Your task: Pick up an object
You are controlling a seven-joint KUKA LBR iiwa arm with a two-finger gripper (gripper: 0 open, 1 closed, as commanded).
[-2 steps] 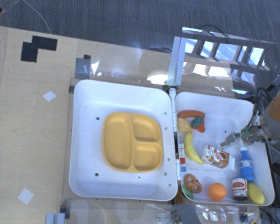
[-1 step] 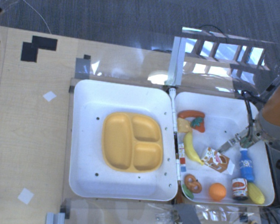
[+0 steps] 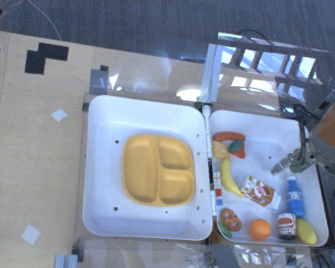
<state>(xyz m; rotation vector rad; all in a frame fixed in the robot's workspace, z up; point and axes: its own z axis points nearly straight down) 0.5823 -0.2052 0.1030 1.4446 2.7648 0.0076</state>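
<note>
Gripper (image 3: pixel 287 163) hovers over right bin (image 3: pixel 263 130); fingers' state unclear. Blue bottle (image 3: pixel 294 198) just below gripper, long axis near-vertical in view. Nothing held.

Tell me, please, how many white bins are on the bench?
2. The left bin holds a yellow divided tray; the right bin holds the small toy foods, with the tool above it.

I see a yellow divided tray (image 3: pixel 156 170) lying in the left bin (image 3: pixel 106 124). The wooden bench (image 3: pixel 27 163) carries black squares (image 3: pixel 44 57) near its far left corner and small pale paper scraps (image 3: pixel 59 114) on its bare surface.
</note>
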